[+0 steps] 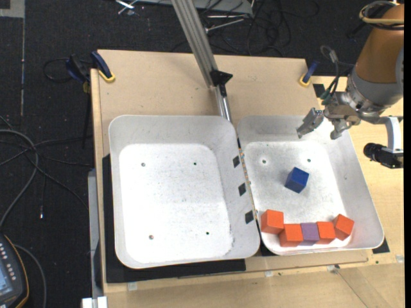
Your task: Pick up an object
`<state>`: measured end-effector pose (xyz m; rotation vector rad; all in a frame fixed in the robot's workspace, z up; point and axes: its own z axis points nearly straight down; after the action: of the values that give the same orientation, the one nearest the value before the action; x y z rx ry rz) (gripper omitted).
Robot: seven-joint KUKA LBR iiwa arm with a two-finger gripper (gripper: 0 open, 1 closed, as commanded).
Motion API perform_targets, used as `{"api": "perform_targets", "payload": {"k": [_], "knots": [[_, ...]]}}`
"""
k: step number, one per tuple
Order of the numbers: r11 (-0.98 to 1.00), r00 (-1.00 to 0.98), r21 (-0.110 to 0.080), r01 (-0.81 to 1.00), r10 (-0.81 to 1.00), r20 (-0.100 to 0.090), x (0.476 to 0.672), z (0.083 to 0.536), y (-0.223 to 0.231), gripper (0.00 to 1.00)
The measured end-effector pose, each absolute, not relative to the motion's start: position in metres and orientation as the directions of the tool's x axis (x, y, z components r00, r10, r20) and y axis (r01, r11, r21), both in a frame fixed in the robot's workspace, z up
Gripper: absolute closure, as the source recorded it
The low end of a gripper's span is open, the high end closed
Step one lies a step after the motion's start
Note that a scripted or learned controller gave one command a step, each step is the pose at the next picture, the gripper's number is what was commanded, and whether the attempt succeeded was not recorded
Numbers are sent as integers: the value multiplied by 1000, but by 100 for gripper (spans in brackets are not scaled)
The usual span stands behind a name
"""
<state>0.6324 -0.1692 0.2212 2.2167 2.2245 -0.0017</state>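
a tan wooden desk (160, 82) fills the middle of the frame. two shallow white bins rest on it side by side: the left bin (173, 191) at centre-left, the right bin (321, 172) at centre-right. clamps grip its upper corners.

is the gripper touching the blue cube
Apart. The camera view shows the gripper over the right bin's far end, bare white floor between it and the blue cube.
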Motion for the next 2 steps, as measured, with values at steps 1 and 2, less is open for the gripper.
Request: {"api": "perform_targets", "payload": {"k": [1, 2], "knots": [[-2, 2, -4, 1000, 1000, -1, 607, 203, -172, 0], [-1, 1, -9, 1000, 1000, 2, 591, 105, -161, 0]]}}
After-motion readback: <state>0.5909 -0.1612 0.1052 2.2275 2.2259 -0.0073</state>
